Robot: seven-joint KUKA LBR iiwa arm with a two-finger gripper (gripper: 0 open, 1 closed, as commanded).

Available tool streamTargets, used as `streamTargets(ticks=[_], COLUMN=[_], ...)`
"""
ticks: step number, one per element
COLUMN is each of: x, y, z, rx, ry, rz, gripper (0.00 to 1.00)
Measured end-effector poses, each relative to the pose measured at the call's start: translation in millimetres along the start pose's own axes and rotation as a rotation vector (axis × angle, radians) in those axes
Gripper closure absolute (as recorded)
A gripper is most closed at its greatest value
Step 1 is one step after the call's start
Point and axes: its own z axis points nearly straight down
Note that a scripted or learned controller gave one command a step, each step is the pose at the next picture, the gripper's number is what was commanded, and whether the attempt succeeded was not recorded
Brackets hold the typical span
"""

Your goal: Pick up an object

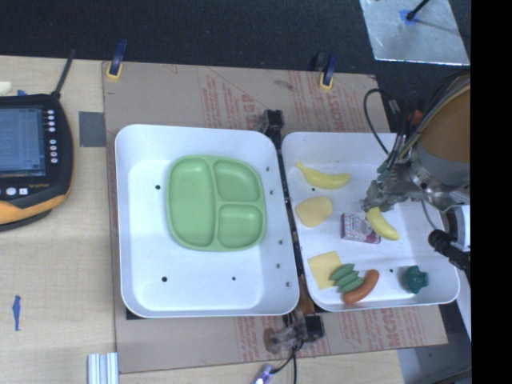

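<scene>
The right bin (320, 144) holds toy food. A long yellow banana (323, 178) lies at its back, with a pale yellow chip-shaped piece (313, 210) below it. A small purple packet (354, 227) sits mid-bin, and a short yellow banana (382, 224) lies just right of it. Near the front are a yellow cheese slice (322, 268), a green pea pod (346, 277), an orange-red sausage (362, 286) and a dark green broccoli piece (414, 278). My gripper (382, 198) hangs low at the right side, directly over the upper end of the short banana.
The left bin (136, 214) carries a green divided plate (216, 202). A teach pendant (28, 154) lies on the bench at the far left. Cables run from the arm (444, 142) at the right edge. Clamps stand between the bins at back and front.
</scene>
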Motion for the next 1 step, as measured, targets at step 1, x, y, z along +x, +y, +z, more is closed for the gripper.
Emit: streamTargets(ticks=[1], x=[81.7], y=[48.2], z=[-28.7], rx=[0.000], ry=[0.002], rz=[0.002], gripper=[1.00])
